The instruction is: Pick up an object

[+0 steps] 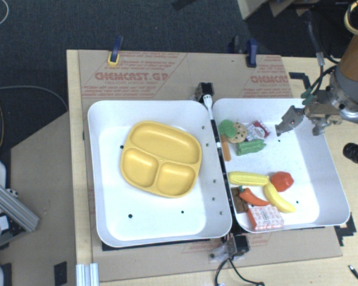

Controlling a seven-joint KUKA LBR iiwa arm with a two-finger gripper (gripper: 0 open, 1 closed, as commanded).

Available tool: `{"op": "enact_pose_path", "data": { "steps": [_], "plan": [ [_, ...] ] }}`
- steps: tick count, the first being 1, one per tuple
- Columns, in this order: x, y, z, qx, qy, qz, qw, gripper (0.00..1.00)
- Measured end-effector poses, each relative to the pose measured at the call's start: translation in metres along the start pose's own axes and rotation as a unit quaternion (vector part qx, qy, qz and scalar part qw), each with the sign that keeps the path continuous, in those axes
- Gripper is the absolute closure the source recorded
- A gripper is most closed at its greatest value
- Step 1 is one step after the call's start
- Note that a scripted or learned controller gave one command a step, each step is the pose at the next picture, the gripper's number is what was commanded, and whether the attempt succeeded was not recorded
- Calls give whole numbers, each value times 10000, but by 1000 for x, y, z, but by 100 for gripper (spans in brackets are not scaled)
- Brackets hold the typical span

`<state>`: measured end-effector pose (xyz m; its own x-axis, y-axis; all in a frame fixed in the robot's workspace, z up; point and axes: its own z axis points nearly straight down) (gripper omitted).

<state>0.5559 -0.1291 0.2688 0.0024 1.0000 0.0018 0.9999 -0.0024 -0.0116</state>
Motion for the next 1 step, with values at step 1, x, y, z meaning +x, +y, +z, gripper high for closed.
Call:
{"op": "enact_pose_path", "data": {
  "steps": [1],
  "plan": [
    [0, 2, -6, -63, -11, -13, 10000, 0]
  ]
}}
